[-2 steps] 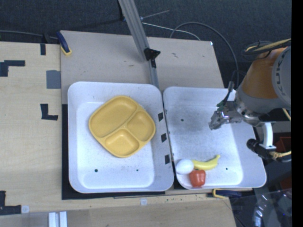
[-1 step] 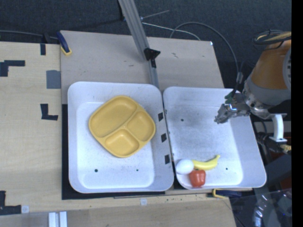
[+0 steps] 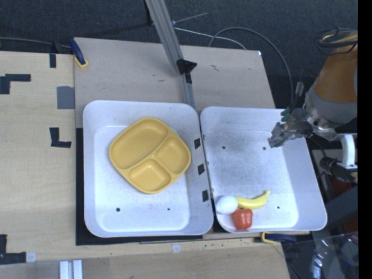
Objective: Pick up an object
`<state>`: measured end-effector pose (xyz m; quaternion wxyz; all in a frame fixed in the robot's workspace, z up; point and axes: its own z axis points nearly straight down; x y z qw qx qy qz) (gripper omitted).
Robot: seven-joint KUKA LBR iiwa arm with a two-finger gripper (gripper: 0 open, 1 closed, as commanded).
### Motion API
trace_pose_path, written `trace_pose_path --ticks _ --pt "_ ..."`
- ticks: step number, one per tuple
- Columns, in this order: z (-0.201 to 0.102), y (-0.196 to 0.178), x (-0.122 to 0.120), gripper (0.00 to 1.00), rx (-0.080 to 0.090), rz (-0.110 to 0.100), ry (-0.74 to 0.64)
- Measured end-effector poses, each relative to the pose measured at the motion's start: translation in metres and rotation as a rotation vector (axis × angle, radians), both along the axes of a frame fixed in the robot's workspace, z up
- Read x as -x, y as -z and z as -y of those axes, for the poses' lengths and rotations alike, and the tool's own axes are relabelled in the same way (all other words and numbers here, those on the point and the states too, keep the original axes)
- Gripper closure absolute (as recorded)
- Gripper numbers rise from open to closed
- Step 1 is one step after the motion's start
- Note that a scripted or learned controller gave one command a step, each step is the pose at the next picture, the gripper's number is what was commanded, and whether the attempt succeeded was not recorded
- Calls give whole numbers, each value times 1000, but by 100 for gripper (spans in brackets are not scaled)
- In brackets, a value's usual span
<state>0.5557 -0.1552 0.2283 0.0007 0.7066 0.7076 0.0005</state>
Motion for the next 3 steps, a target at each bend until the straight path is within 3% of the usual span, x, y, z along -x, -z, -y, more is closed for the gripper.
trace_pose_path --ticks 1,3 --pt "-56 -9 7 100 -2 -2 -5" --pt "-167 9 29 100 -1 -6 -5"
